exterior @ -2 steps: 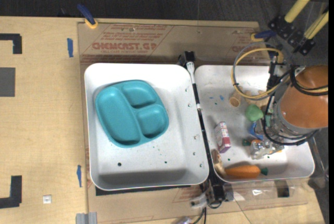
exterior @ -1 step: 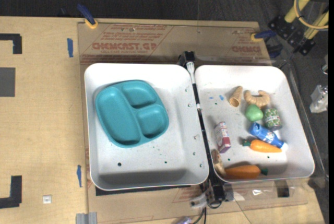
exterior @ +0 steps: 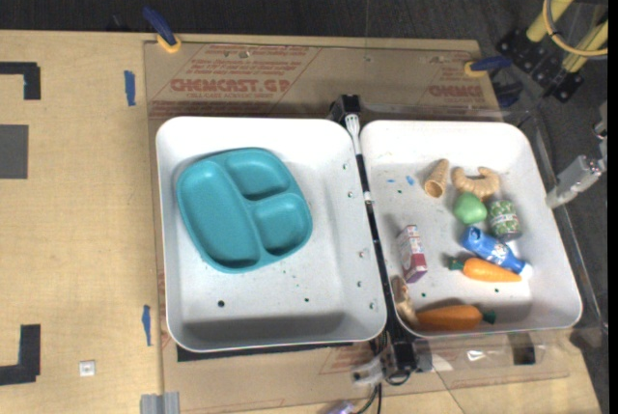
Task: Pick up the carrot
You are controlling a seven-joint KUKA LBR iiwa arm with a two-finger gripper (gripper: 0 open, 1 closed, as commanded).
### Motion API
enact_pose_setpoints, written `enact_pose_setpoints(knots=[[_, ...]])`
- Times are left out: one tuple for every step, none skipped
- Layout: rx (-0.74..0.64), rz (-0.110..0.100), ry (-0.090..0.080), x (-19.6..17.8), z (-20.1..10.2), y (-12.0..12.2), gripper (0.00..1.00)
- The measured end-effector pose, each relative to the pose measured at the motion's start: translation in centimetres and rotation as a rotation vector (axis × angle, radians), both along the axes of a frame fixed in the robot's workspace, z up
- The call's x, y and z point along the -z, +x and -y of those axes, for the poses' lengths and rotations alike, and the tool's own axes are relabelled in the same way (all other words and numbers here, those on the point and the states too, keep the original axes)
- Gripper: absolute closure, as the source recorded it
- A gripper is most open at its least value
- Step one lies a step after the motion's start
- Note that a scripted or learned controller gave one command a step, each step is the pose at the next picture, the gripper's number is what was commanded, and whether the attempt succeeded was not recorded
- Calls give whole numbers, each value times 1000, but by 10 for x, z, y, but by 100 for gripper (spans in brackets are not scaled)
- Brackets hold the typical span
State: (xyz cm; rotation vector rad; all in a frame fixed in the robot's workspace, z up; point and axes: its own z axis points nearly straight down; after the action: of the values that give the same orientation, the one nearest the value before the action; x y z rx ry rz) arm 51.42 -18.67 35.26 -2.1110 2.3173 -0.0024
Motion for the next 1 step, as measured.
enact_pose_setpoints(knots=[[85, -11, 4, 193, 35, -36, 0]])
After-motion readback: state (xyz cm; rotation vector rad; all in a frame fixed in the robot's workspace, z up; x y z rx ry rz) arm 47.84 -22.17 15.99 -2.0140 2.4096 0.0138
